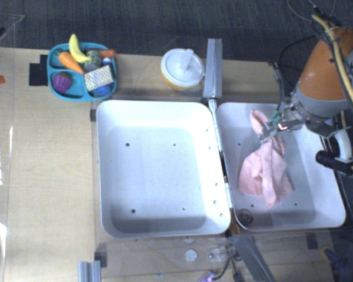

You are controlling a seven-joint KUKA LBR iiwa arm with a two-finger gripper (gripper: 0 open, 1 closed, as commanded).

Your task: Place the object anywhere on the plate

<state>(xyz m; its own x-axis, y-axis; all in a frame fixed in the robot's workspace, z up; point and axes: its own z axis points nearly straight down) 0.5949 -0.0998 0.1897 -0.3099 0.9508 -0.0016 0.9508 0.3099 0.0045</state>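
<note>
Desk point(41, 175): pale wood surface carrying both bins and the small items along its far edge.
Left bin point(109, 216): shallow, white, nothing lying in it.
Right bin point(323, 207): shallow, white, with the cloth in it and a small dark round thing near its front-left corner, too small to identify.
Arm point(329, 69): grey with an orange band, reaching in from the right and bent down over the right bin.
Pink cloth point(262, 172): the task's object. It looks drawn up into a peak at its top, with the rest hanging or trailing down toward the bin floor, crumpled and loose.
Blue tray point(54, 69): divided dish on the desk beyond the left bin, filled with toy food, among it a banana point(76, 49) and a carrot point(69, 61).
White plate point(182, 68): round, with a yellowish rim, on the desk just beyond the gap between the bins; nothing lies on it.
End effector point(277, 127): at the cloth's top edge, apparently clenched on a pinch of the fabric.
Progress: judged early. The cloth seems gripped and partly raised but is in the right bin, well apart from the plate. Left to do: lift it free, carry it up and left over the bin wall, and let it go on the plate. Loose fabric could slip or drag.
</note>
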